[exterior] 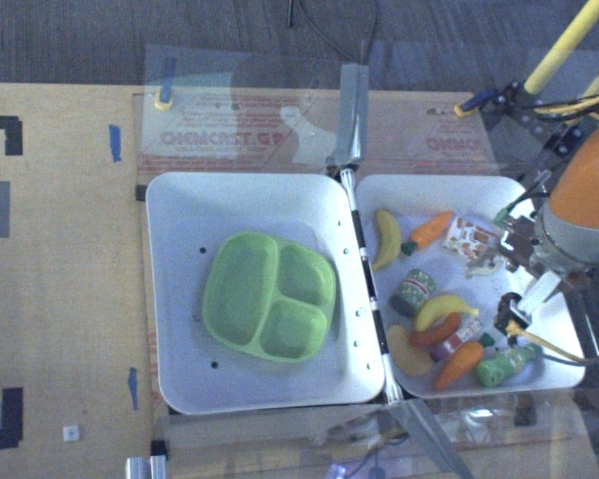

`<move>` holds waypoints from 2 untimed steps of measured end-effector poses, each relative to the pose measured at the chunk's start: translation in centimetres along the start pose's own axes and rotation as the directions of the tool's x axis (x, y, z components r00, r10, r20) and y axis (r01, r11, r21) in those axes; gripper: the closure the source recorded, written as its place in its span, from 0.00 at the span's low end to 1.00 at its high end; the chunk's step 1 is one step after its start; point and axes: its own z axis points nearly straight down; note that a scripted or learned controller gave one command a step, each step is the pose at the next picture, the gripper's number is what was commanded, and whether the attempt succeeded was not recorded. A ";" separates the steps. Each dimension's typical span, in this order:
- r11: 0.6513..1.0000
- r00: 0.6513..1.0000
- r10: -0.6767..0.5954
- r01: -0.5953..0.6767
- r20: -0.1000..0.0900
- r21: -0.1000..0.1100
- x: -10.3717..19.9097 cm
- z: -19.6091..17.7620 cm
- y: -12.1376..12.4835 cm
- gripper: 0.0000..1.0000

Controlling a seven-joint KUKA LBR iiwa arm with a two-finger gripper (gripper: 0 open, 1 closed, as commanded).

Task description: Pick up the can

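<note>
The can [415, 290] is small, with a green label and a dark end. It lies in the right bin [449, 190] near that bin's left-centre, just left of a yellow banana [444, 311]. My gripper [512, 246] hangs over the right side of the same bin, beside a white printed packet [471, 239]. It is roughly a hand's width to the right of the can and apart from it. Nothing shows in its grasp.
The right bin also holds a second banana [385, 238], two carrots [431, 230] [459, 363], a red sausage [437, 331], a flat tan piece [407, 354] and a green bottle [503, 367]. In the left bin [170, 297] lies a green divided plate [270, 295].
</note>
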 end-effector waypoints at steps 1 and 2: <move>0.999 0.999 -0.040 0.040 0.001 -0.003 5.0 -2.1 11.1 0.00; 0.993 0.993 0.116 -0.116 -0.008 -0.016 2.2 1.5 5.2 0.00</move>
